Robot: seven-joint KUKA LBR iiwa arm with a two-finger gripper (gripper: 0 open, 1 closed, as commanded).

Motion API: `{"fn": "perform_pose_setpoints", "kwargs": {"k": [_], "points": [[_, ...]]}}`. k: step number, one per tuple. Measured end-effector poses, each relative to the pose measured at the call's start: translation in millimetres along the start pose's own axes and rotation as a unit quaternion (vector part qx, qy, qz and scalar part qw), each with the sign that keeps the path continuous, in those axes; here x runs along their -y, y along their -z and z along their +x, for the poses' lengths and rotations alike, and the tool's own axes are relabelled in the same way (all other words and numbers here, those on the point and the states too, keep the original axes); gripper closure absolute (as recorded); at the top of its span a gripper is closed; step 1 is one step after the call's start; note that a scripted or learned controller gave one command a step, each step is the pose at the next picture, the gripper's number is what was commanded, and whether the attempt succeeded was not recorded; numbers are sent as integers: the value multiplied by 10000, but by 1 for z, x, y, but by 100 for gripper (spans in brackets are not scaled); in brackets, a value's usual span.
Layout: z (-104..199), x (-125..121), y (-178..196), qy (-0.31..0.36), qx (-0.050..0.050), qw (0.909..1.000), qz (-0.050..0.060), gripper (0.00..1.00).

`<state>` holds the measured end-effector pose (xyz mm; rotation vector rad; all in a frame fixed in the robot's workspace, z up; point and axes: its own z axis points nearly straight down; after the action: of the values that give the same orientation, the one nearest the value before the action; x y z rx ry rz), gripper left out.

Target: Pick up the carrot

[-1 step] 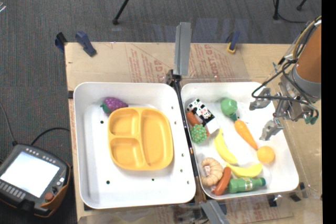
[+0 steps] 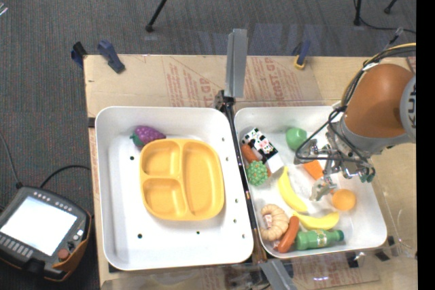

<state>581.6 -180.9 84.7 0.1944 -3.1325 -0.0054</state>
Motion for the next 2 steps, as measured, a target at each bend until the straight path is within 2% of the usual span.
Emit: {"fn": "perform_pose_setpoints", "kwargs": {"k": [1,2], "points": [[-4,-3,13,34,41,10000,13,100],[-4,-3,13,40,37,10000,10,0]]}}
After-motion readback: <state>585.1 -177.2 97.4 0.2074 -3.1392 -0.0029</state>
